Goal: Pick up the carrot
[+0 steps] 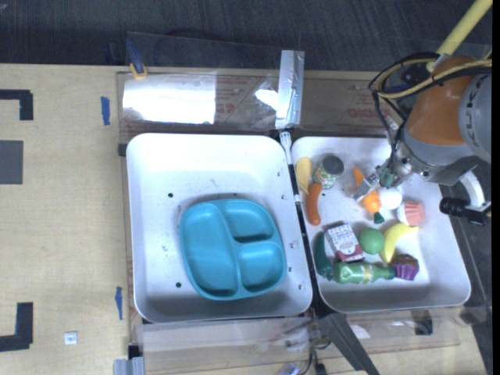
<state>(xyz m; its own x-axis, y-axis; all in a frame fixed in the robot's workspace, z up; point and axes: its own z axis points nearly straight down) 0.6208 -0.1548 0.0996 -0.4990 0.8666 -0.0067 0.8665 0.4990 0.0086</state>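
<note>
The green plastic bottle point(361, 273) lies along the near edge of the right white bin point(445, 287), a purple cupcake-shaped toy point(405, 269) at its 3 o'clock and a yellow toy banana point(395, 237) just above. The long orange toy carrot point(313, 201) rests against this bin's left wall, at about 9 o'clock from the two-finger gripper point(388, 176), with a small grey-lidded jar point(329, 170) between them. The gripper hangs low over a round orange ball point(372, 202) and a white piece point(390, 200); I cannot tell how wide it stands. The risk: it may close on this clutter rather than the carrot, or scrape the wall.
</note>
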